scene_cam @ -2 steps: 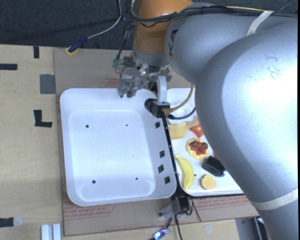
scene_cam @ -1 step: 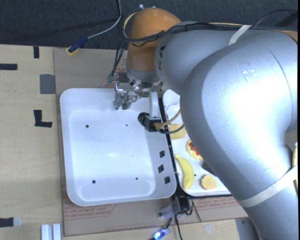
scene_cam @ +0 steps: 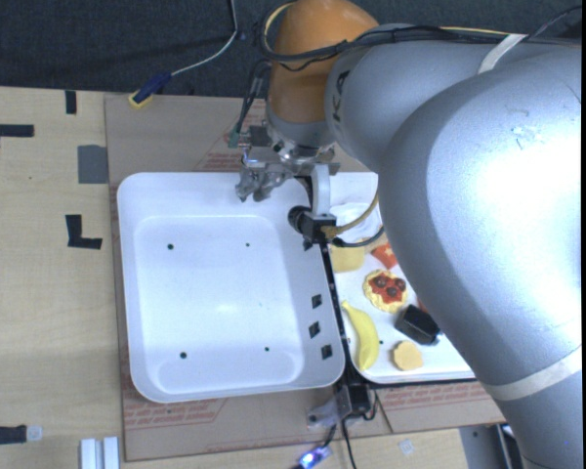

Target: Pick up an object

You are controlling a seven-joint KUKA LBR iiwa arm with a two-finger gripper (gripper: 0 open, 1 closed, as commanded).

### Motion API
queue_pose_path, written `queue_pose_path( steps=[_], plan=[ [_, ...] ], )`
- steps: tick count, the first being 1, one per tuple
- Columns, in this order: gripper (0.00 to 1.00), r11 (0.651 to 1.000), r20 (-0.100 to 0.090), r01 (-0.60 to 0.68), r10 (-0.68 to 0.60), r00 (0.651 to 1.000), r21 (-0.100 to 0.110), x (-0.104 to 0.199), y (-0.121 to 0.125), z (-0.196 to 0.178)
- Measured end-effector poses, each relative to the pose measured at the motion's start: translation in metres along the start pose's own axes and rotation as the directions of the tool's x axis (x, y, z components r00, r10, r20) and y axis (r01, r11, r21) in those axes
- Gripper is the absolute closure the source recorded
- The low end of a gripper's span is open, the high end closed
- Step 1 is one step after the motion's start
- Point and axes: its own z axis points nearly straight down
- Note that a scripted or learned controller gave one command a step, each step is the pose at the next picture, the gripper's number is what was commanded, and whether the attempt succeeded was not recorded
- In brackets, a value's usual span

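My gripper (scene_cam: pixel 258 186) hangs over the far rim of the left white bin (scene_cam: pixel 137 291), below the orange wrist band. I see nothing held in it. The objects lie in the right bin (scene_cam: pixel 439 371), largely covered by the arm: a yellow banana (scene_cam: pixel 363 335), a round pizza-like toy (scene_cam: pixel 386 288), a black object (scene_cam: pixel 417 324), a small yellow piece (scene_cam: pixel 407 357), a pale yellow block (scene_cam: pixel 347 258) and a red piece (scene_cam: pixel 383 255). The gripper is to the upper left of them, across the wall that divides the bins.
The big grey arm covers most of the right bin. A black cable (scene_cam: pixel 324 262) runs down along the dividing wall. A blue-tipped cable (scene_cam: pixel 151 88) lies on the bench behind the bins. Black tape marks (scene_cam: pixel 78 233) sit on the bench at left.
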Motion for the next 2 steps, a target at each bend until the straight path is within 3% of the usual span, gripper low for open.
queue_pose_path(
  steps=[1, 2],
  plan=[
    [1.00, 1.000, -0.002, 0.008, -0.008, 1.000, 0.005, 0.081, -0.002, 0.043],
    [1.00, 1.000, -0.001, 0.002, -0.002, 1.000, 0.000, 0.071, 0.000, 0.010]
  ],
)
